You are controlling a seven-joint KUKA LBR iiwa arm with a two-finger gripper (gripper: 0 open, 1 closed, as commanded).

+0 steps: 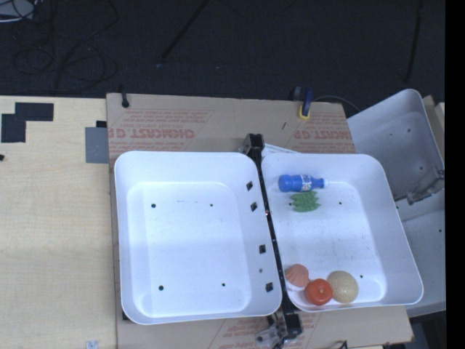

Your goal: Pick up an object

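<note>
camera view: blue bottle (301, 183) and green toy (306, 202) upper middle of right bin (396, 231); three round items lower middle. pre-reach step, nothing picked; gripper state can't tell. next: descend on one.

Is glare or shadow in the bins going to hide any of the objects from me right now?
Camera view: the even light leaves no strong glare on the right bin; the blue bottle, green piece and red ball read clearly; the image is slightly soft, so fine detail blurs; the left bin carries a faint shading step across its floor.
</note>
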